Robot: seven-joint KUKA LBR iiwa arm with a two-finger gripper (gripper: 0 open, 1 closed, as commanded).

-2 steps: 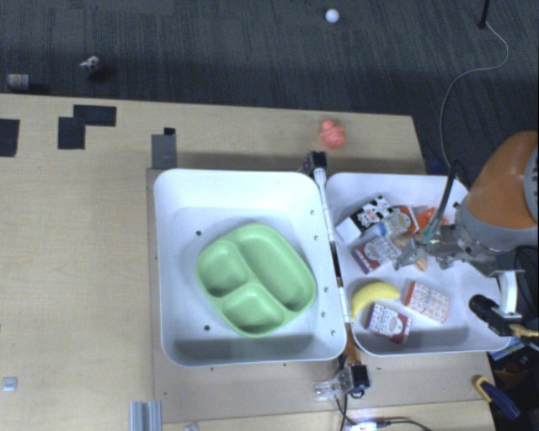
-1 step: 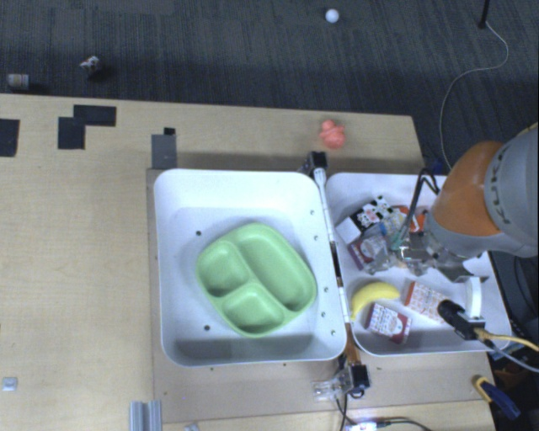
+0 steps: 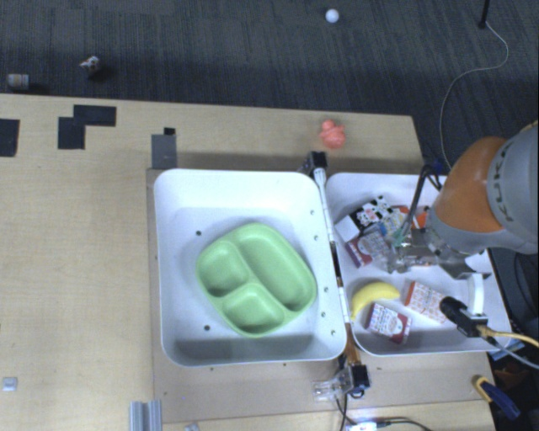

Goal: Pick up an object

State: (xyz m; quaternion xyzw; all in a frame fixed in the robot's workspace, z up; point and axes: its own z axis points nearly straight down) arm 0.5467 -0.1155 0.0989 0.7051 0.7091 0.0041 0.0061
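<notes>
Two white bins sat side by side on the tabletop [image 3: 76,252], and we started at the front. Nearest us in the right bin [image 3: 349,192], a small red-and-white box [image 3: 387,322] lay close to the front wall, touching a yellow rounded lump [image 3: 373,295] just behind it. Beside those, toward the right, a flat red-and-white packet [image 3: 425,300] lay tilted. In the left bin [image 3: 236,198], one green divided plate [image 3: 255,276] lay alone, sitting toward the front half.

Moving back, we found the claw [image 3: 402,251] down in the middle of the right bin, right over a clear crinkled packet [image 3: 370,246] with red print. Spread or pressed together? We could not tell, and we saw nothing clearly pinched in it. The arm [image 3: 472,202], orange band showing, came in from the right above the bin.

Farther still, a black-and-white patterned item [image 3: 371,212] lay near the back wall. Beyond both bins, a pink lump [image 3: 333,133] rested on the tabletop, and a white ball [image 3: 332,15] sat on the dark floor.
</notes>
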